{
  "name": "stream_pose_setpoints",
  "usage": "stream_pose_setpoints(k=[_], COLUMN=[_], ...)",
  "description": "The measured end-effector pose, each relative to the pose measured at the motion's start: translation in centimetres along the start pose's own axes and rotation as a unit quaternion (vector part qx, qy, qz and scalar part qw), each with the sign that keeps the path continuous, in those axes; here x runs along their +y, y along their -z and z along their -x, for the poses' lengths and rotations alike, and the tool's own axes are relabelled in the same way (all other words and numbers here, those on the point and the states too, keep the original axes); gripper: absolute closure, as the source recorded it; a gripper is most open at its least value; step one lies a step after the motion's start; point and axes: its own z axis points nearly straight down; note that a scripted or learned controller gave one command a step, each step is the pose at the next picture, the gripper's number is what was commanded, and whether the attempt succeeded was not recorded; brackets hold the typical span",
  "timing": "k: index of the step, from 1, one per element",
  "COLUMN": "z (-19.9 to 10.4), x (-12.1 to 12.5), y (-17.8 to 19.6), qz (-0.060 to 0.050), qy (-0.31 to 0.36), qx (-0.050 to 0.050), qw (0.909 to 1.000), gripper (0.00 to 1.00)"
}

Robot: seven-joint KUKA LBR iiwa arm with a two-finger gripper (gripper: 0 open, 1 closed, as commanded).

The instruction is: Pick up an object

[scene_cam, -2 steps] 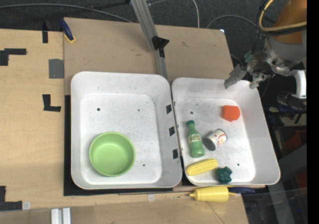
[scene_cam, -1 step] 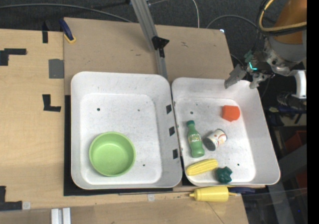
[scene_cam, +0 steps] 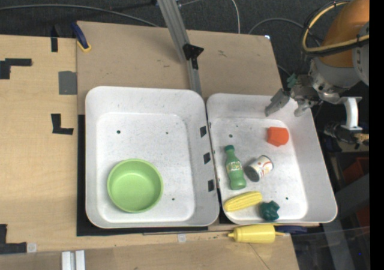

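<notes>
My gripper (scene_cam: 288, 105) hangs over the far rim of the right bin (scene_cam: 312, 167), fingers spread open with nothing between them. Just below it in the bin lies an orange block (scene_cam: 277, 136). Further toward the front are a green bottle (scene_cam: 234, 168), a small white can (scene_cam: 259, 167) on its side, a yellow corn cob (scene_cam: 242, 201) and a dark green piece (scene_cam: 269, 210). The left bin (scene_cam: 144, 107) holds a green bowl (scene_cam: 135, 185) at its front left.
A yellow squeeze bottle (scene_cam: 255, 234) lies on the bench just outside the right bin's front rim. A grey metal pole (scene_cam: 174, 17) slants down to the gap between the bins at the back. Cables run across the dark floor behind.
</notes>
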Motion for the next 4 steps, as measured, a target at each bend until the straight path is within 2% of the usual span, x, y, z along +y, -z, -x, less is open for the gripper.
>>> stream_pose_setpoints(k=[1, 2, 3, 4], z=[-0.3, -0.1, -0.4, -0.3], x=[-0.4, 0.4, -0.4, 0.0], y=[-6.5, -9.1, -9.2, -2.8], qz=[-0.001, 0.016, 0.003, 0.006], qy=[0.000, 0.001, 0.001, 0.000], qx=[0.001, -0.007, -0.001, 0.000], qw=[1.0000, 0.9998, 1.0000, 1.0000], gripper=[0.00, 0.00, 1.00, 1.00])
